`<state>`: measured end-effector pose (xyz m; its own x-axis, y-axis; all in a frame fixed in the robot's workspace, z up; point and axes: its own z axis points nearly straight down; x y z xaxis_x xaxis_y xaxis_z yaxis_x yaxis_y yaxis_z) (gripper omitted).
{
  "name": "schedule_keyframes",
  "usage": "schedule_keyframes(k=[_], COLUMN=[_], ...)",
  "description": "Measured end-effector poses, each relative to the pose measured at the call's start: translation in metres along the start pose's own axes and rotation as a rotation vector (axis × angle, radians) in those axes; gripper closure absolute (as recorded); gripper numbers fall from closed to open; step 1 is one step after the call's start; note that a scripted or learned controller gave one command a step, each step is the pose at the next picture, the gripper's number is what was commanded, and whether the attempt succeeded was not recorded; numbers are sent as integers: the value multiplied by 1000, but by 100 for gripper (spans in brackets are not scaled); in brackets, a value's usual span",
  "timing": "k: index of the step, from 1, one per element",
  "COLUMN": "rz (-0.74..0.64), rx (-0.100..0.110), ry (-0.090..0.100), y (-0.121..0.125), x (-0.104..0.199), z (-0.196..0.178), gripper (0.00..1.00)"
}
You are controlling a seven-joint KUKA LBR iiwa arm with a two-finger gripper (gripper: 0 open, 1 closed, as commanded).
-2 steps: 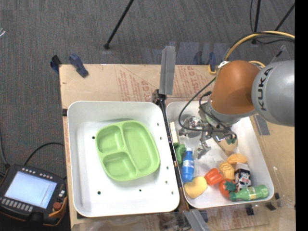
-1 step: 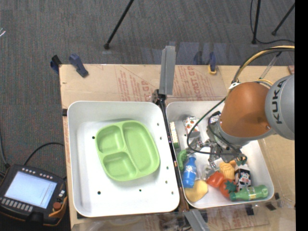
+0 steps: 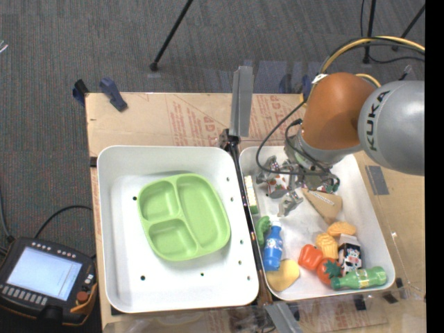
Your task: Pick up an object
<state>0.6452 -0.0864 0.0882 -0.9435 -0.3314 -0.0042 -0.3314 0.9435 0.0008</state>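
My gripper [image 3: 284, 191] hangs low over the upper part of the right bin [image 3: 368, 207], under the orange wrist band [image 3: 333, 113]. Just to its right lies a tan cheese wedge [image 3: 325, 204]. Below it stands a blue bottle [image 3: 272, 247] with a small green piece [image 3: 263, 225] beside it. Further toys lie toward the bin's near end: a yellow piece [image 3: 284, 276], a red pepper [image 3: 312, 257], an orange pastry [image 3: 340, 229], a small milk carton [image 3: 349, 250] and a green bottle [image 3: 359, 278]. I see nothing held in the gripper.
The left bin [image 3: 114, 186] bears a green divided plate [image 3: 184, 216]. A grey upright post [image 3: 241, 106] stands behind the wall between the two bins. A teach pendant [image 3: 45, 276] lies on the floor at the lower left.
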Motion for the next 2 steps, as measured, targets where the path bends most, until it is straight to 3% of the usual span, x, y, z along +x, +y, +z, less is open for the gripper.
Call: schedule_keyframes(k=[1,2], rz=[-30,139], rx=[0,-1], ry=[2,1], y=[-12,6], x=[9,-2], z=[0,0], gripper=[0,0])
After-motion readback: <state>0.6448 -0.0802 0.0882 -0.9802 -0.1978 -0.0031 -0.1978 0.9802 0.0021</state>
